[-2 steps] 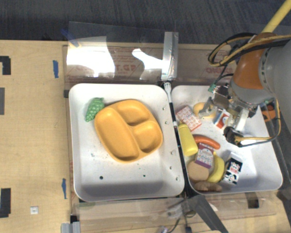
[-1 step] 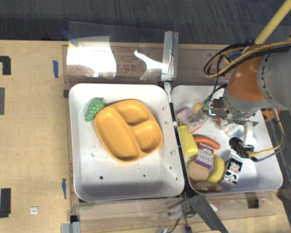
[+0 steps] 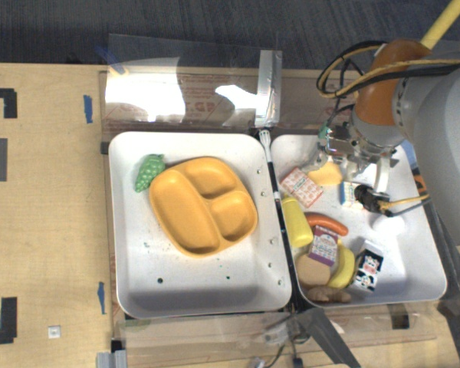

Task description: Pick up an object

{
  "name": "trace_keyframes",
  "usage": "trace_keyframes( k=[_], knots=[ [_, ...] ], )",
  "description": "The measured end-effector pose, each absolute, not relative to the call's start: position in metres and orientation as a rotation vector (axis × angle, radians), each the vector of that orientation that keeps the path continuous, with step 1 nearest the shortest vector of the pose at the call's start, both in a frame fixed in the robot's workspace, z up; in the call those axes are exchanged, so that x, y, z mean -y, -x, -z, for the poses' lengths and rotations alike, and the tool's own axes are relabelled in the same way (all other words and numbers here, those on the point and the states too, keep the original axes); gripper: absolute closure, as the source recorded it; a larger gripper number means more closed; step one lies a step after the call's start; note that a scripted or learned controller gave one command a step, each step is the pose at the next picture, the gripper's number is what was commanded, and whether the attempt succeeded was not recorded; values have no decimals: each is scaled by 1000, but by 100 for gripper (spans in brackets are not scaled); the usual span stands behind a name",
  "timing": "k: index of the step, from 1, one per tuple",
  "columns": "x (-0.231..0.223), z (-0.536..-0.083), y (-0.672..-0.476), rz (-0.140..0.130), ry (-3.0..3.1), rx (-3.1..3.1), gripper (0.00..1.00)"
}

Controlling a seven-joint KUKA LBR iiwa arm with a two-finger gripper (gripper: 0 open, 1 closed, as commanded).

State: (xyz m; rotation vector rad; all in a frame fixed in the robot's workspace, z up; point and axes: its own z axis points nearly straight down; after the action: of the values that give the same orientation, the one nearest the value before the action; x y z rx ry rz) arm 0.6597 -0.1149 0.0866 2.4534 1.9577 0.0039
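**Over the right bin, near the yellow wedge**

Wooden bench [image 3: 38,228] is under both bins, and dark carpet runs along the top of the view. On the bench at the far left are black corner marks and small pieces of blue tape.

Next comes the left white bin [image 3: 134,278]. It holds an orange divided tray [image 3: 203,203] with three compartments, lying tilted, and a small green grape bunch [image 3: 148,171] that touches the tray's upper left edge.

Behind the bins stands a clear plastic sheet with a silver strip.

Then the right white bin [image 3: 414,274], where most objects lie. Near its left wall I see a red and white patterned packet [image 3: 302,187], a yellow block [image 3: 296,222] below it, and a red sausage [image 3: 326,224] just beside that. Lower are a purple packet [image 3: 324,246], a brown round piece [image 3: 314,271], a banana [image 3: 343,267] and a small black and white carton [image 3: 368,268].

My gripper [image 3: 351,176] hangs over the upper part of this bin. A pale yellow wedge [image 3: 327,175] lies just at its left, touching or nearly so; I cannot tell which. Whether my fingers are spread or pressed together, I cannot tell, and I see nothing clearly between them.
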Motion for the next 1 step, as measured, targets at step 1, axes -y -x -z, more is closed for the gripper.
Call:
trace_keyframes(
  k=[1],
  knots=[
    [113,-98,-661,-6,-2447,-1960,100]
  ],
)
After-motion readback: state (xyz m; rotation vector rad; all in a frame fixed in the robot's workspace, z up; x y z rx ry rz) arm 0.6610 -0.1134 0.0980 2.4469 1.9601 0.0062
